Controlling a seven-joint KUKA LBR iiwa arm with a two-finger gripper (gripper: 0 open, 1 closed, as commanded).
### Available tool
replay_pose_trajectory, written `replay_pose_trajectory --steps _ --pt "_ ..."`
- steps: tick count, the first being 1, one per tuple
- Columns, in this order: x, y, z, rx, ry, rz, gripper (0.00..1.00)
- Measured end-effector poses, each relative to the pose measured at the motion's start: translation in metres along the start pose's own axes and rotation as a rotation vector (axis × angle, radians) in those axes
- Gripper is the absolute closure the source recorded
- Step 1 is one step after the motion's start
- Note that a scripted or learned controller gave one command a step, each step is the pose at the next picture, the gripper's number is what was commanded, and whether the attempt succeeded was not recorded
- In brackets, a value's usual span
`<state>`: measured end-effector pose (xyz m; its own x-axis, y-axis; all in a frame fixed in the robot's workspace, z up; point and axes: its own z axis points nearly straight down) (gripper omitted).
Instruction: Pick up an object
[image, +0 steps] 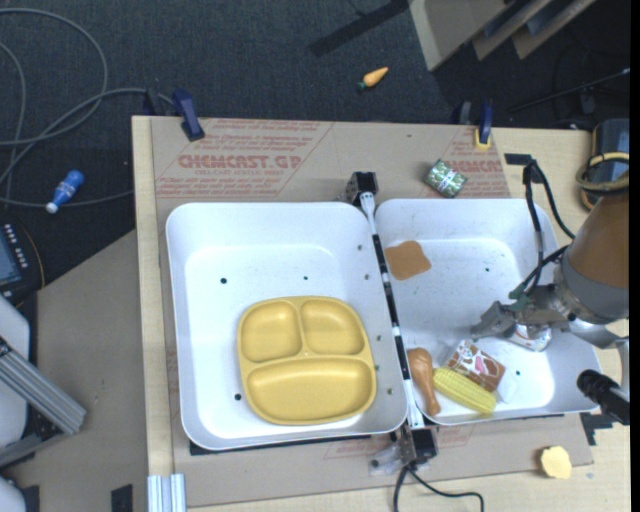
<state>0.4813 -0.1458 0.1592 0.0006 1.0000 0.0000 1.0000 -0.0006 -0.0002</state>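
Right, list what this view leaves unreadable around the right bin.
- Pincer: small and blurred, so its grip state is unclear.
- Arm: cut off by the right edge.
- Packet: print too small to read; one corner lies under the corn cob.
- Can beyond the right bin: label illegible.

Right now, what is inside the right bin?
The right bin holds a brown flat piece, a corn cob, a drumstick-like piece and a red packet. The gripper hangs over the bin, hiding whatever lies under it.
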Motion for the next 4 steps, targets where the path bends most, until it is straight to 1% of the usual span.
replay_pose_trajectory --steps 1,2,3,4 --pt "0.057 0.068 0.078 -0.002 0.001 -0.008 0.00" --pt "-0.022 0.129 0.058 -0.007 -0.006 0.003 0.00" --pt "0.031 0.051 0.076 0.008 0.004 -0.001 0.00" --pt "0.015 0.165 0.073 -0.012 -0.004 -0.005 0.00"
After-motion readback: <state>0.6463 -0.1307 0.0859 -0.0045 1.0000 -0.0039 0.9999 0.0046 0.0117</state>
